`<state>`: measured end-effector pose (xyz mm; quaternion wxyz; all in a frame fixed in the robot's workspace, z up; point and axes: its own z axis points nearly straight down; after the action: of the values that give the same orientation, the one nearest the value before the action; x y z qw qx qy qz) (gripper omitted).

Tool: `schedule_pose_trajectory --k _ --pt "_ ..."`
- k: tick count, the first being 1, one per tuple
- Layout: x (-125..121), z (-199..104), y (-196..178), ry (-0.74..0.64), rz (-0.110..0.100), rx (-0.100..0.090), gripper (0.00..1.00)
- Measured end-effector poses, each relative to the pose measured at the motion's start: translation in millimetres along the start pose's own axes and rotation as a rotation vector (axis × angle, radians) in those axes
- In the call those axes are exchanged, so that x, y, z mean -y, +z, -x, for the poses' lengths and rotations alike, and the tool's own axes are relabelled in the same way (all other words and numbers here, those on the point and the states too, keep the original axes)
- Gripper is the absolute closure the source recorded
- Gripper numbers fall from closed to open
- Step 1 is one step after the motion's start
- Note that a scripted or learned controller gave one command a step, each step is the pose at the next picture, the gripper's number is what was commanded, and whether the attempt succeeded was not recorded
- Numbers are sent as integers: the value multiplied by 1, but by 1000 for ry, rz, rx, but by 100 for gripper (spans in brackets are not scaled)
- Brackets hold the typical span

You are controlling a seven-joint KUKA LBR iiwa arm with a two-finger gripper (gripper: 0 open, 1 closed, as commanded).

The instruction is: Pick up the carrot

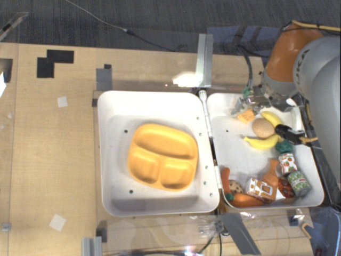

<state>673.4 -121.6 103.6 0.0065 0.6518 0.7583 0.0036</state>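
Wooden tabletop (53, 159) carries two white bins; the left bin (114, 196) holds a yellow divided plate (161, 156). The hand (250, 101) hovers at the right bin's (224, 111) far edge, just above a cheese wedge (245, 116); its grip cannot be told. The carrot (246, 199) lies along the near edge, beside a small carton (260, 188).

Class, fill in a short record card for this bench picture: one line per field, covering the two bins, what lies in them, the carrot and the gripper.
left bin: holds a yellow divided tray
right bin: holds mixed toy food
carrot: orange, lying along the right bin's near edge
banana: mid right bin, beside a tan egg-shaped item
small cans: right side of right bin
gripper: over the far end of the right bin, apart from the carrot
finger state: cannot tell
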Motion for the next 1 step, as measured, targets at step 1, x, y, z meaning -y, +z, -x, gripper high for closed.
schedule_pose_trajectory --k 1 --pt "-2 -31 16 282 -8 -3 100"
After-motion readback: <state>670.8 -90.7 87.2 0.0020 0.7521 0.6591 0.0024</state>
